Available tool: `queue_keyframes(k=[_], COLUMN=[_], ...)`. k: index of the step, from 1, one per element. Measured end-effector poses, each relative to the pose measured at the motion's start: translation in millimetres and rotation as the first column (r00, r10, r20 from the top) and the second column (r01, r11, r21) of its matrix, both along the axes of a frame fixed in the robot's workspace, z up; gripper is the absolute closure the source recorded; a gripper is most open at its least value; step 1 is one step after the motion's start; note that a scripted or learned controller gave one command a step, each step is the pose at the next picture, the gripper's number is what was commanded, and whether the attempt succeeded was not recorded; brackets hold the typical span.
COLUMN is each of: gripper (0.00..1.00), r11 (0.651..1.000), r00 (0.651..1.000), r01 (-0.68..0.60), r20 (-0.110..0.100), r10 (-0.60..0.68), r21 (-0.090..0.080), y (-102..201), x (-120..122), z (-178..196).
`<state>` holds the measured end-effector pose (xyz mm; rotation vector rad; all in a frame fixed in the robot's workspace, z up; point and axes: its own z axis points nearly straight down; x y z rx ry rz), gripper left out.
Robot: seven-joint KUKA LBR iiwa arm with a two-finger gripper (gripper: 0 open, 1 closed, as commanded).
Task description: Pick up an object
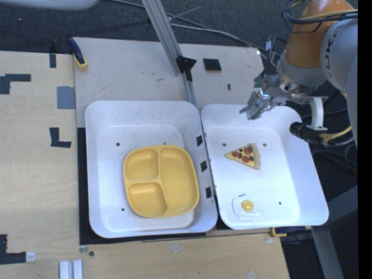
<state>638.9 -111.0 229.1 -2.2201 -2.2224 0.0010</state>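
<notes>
the gripper (254,110) is hanging over the far rim of the right bin (302,173), tilted, with nothing showing between its fingers; whether they are spread or closed is too small and blurred to tell. the pizza slice (244,155) is lying below the gripper toward the camera, a little to the left of it, flat on the bin floor and well apart from the fingertips. farther still toward the camera, near the bin's near wall, the fried egg (246,206) is lying flat, apart from the slice. bare white floor is surrounding both toys, so each is sitting clear of the walls, the slice nearer the middle. to the gripper's left, past the shared rims, the left bin (99,156) is holding a yellow divided plate (160,180), well apart from the gripper. the arm's orange band (311,31) and grey wrist are rising behind the gripper on the right, partly cut off by the frame's top and right.
</notes>
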Motion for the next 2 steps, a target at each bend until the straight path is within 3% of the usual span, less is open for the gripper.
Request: queue_keyframes(k=[2], gripper=[1.00], r11=[1.000], r00=[1.000], r01=[-0.005], r20=[-0.002], r10=[0.005], r21=[0.002], y=[96.9], x=[-29.8], z=[-0.8])
